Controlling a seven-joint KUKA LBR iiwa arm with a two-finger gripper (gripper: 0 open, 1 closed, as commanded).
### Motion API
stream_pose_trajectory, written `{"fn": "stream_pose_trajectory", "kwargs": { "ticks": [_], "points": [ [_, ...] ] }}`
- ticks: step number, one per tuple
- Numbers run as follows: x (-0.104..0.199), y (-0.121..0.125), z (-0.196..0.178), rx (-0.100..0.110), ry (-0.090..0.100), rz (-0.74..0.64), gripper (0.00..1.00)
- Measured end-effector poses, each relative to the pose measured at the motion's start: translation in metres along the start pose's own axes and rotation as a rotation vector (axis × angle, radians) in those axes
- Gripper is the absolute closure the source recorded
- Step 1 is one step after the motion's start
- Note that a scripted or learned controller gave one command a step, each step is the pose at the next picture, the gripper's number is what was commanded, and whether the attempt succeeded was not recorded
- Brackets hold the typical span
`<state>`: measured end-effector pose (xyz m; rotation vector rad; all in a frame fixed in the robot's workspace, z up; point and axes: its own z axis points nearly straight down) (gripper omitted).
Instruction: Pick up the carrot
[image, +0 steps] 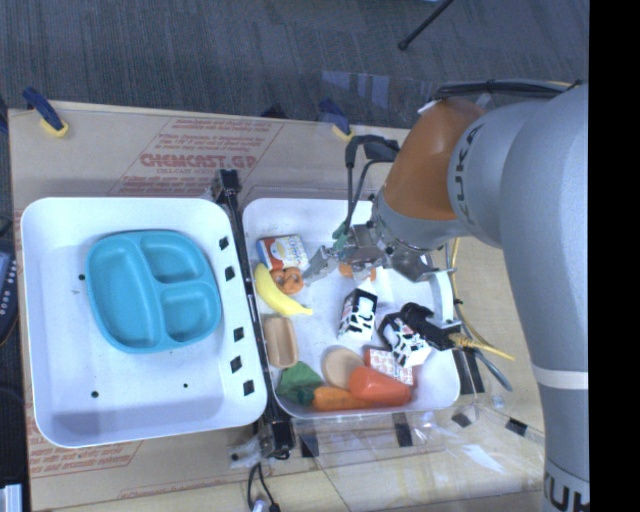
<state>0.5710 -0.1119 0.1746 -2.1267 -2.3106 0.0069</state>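
While the arm (500, 170) bends over the right bin (300, 215), its tool (345, 257) hangs with fingers spread, above the carrot (335, 399).

Dark grey carpeted floor (200, 45) across the far side, ribbed in fine lines. A thin dark rod (425, 22) lying at a slant on it, far right. Nearer, a brown tabletop (130, 150) sheeted in protective paper, printed with red lettering (197, 160) seen upside down. Blue clamps at its far edge: one at the far left corner (45, 110), another near the middle (335, 115). Black cables (262, 480) trailing off the near edge, with clear brackets and black fittings (400, 435) along that side. Even, soft light from above; faint shadows, no glare.
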Motion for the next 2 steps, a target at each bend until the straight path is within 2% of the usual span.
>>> {"fn": "stream_pose_trajectory", "kwargs": {
  "ticks": [1,2],
  "points": [
    [0.0128,0.0244,0.0733,-0.002,0.0,0.001,0.0],
    [0.0131,0.0247,0.0638,-0.001,0.001,-0.004,1.0]
  ]
}}
